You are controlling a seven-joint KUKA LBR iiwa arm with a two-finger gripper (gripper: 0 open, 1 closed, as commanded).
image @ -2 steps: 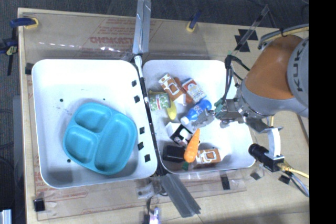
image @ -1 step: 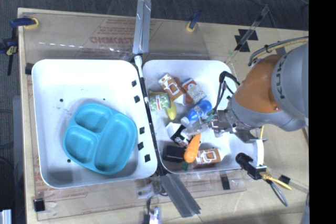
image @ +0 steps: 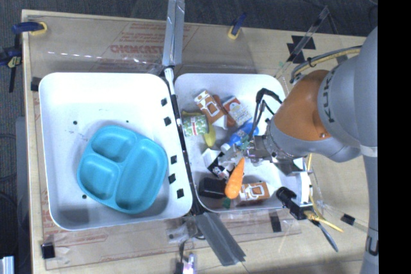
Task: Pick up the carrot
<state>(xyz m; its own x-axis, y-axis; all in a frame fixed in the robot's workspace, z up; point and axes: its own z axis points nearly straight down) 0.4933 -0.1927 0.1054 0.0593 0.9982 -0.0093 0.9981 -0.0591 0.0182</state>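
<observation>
Arm (image: 334,119) reaches in from the right, wrist down over the right bin (image: 273,83). End effector (image: 252,152) sits low among the clutter there; I cannot tell from this angle how it is set. Carrot (image: 235,179) lies tilted in the right bin's near half, top end close under the end effector, lower end beside a small brown carton (image: 255,190). Can't confirm contact. More cartons (image: 210,106) and a green can (image: 192,123) sit toward the bin's far side. Left bin (image: 61,99) carries a blue divided tray (image: 122,167). Both bins rest on the table (image: 77,32).
</observation>
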